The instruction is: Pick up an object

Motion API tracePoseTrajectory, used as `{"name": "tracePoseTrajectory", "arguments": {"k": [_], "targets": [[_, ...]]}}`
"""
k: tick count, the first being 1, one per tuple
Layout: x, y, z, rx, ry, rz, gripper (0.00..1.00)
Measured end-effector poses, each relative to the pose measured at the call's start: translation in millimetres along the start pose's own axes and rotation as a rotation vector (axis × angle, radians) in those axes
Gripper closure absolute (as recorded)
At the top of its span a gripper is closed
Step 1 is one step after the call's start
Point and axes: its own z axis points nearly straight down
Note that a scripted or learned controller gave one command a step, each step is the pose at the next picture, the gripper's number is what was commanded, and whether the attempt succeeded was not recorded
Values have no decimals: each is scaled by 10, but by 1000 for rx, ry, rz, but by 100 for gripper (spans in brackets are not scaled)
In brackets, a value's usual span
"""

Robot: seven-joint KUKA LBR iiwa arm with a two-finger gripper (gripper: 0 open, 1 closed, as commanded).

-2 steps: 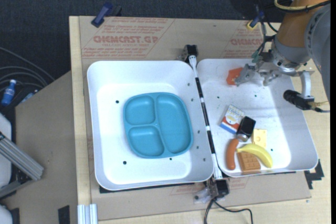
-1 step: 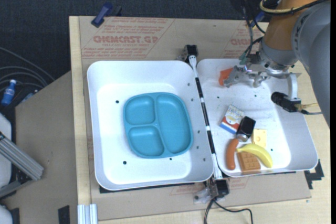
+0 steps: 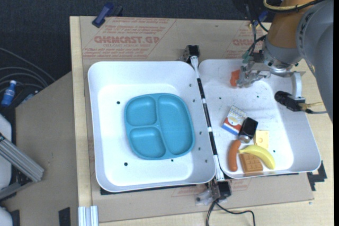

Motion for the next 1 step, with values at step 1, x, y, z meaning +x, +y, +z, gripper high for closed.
{"name": "tracePoseTrajectory", "arguments": {"k": [1], "targets": [[0,-3,4,1,0,0,0]]}}
